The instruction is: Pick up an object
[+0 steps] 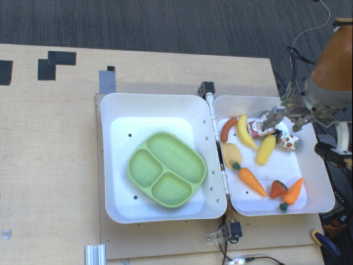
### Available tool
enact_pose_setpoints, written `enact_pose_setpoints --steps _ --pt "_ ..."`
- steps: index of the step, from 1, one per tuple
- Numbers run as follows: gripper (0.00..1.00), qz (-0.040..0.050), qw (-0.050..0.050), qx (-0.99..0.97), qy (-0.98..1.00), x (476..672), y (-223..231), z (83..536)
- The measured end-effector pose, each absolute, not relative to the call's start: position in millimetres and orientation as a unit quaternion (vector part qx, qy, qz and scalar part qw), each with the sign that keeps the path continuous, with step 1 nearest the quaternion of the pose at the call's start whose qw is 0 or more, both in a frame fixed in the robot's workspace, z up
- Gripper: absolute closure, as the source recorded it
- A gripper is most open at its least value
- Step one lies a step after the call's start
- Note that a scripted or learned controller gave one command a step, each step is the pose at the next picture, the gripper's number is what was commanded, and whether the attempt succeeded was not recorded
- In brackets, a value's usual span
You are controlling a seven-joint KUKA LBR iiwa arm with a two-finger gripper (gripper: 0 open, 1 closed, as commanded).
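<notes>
Here we are, the grey arm with its orange band (pixel 337 54) reaching in from the upper right of the frame, and the two-finger gripper (pixel 274 119) sits low over the upper part of the right-hand white bin (pixel 322 200). Whether its jaws are apart or together, I can't tell from here; the metal blurs into the clutter below.

And what clutter! Right under the tool lies a small red and white packet (pixel 257 128), touching a yellow plastic banana (pixel 245 131) on its left, with a yellow corn cob (pixel 266 149) just below. A small spotted brown and white toy (pixel 289 142) sits just beside, to the right.

That's the danger, I'd say: things packed this close mean the fingers could land on two at once, or nudge the packet aside and close on nothing. The curved banana could also roll out of a pinch.

Further down, a long orange carrot (pixel 252 180), a red strawberry (pixel 278 188) and a second orange carrot (pixel 293 191) lie in the lower part of the bin, better spaced. At centre-left the other white bin (pixel 113 164) carries a green divided plate (pixel 167 169), well apart from the action.
</notes>
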State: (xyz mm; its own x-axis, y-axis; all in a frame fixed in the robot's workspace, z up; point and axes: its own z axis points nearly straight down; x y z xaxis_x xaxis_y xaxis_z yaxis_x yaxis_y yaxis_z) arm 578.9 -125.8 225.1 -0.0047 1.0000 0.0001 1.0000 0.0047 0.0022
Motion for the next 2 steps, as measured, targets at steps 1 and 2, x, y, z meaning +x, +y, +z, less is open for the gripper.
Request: enact_pose_setpoints --steps 1,2 --pt "0.0 0.0027 0.003 0.706 0.709 585.3 -94.2 86.8" --pt "1.0 0.0046 0.005 0.706 0.709 587.2 -94.1 98.8"
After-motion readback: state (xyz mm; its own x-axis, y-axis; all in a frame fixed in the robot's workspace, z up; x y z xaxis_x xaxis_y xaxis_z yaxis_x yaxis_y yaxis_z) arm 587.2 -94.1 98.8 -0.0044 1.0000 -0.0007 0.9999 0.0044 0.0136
